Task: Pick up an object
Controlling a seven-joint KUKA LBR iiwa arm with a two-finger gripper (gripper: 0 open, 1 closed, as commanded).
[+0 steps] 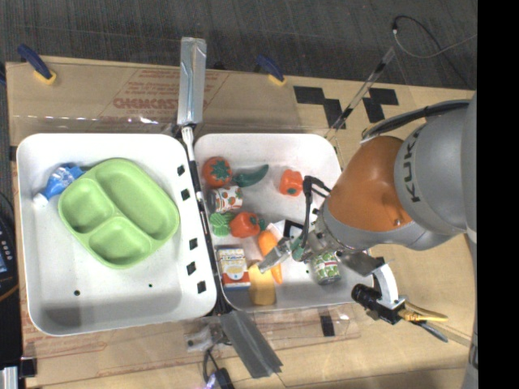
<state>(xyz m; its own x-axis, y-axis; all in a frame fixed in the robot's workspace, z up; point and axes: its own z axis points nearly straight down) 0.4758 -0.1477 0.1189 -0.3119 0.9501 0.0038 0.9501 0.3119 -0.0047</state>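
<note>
Orange, red and green play food lies crowded in the right bin (324, 148), and the claw (280, 252) sits low among it, near the bin's front. Whether the claw is released or clenched I cannot tell, and nothing is plainly seen between its tips. Just beside it lie an orange carrot (268, 241) and a yellow block (261, 286), with a small juice carton (233, 266) to their left against the bin's wall. A small jar with a green label (327, 267) rests under the wrist, partly covered by it.

Farther back in that bin are a red tomato (216, 171), a dark green pepper (253, 174), an orange bell pepper (290, 182), a small labelled can (227, 198), a red vegetable with green leaves (242, 224) and a bit of green leaf (219, 220).

White plastic forms both bins, and they stand side by side on the desk (97, 87), which is covered with brown cardboard bearing red print. The left bin (49, 298) holds a green divided plate (119, 211), with a blue and white object (55, 181) tucked at its back left edge.

The arm's orange band (369, 197) and grey body (442, 177) cover the right bin's right side. Blue clamps (36, 63) grip the cardboard's far edge. Dark carpet (243, 6) lies beyond the desk.
</note>
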